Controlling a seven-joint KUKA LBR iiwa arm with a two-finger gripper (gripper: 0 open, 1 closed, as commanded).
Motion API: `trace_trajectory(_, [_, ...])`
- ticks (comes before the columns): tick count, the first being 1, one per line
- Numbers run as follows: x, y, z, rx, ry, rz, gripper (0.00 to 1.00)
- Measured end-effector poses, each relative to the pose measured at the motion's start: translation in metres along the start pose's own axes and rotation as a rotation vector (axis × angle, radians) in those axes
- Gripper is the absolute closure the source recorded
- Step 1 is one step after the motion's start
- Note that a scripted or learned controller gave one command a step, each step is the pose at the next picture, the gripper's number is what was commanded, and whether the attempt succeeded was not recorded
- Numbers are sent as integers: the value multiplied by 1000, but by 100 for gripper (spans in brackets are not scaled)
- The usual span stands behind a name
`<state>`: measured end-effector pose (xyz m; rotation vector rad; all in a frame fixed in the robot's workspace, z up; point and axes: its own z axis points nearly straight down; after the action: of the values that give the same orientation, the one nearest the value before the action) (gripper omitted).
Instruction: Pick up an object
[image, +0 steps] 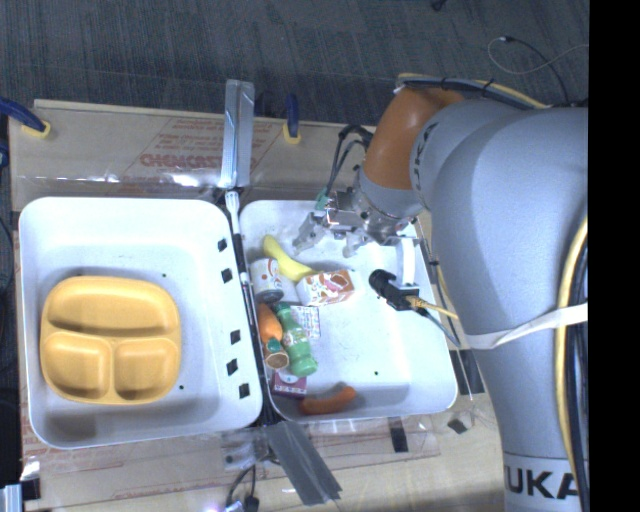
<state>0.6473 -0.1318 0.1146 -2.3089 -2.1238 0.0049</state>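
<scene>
A dark carpeted floor is seen beyond a desk (120, 140) on which two shallow white bins are set side by side. At the near edge of the right bin (420, 375), an orange-red sausage-shaped piece (328, 400) is laid along the front wall. Just behind it, against the left wall, a small purple-and-green carton (289, 381), a green bottle (298, 345) and an orange carrot (269, 325) are clustered, touching one another. Farther back, a small can (266, 280) is placed beside a white-and-red packet (326, 288), and a yellow banana (285, 260) is laid just behind them. In the left bin (200, 225), a yellow compartment tray (110, 338) is seen. At the far end of the right bin, the gripper (330, 232) is poised over the back, its fingers spread apart with nothing between them, near the banana but not touching it.
</scene>
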Motion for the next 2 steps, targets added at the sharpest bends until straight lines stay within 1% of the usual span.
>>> trace_trajectory(1, [-21,-17,-56,-3,-1,-74,0])
trace_trajectory(2, [-10,-52,25,1,-1,-97,0])
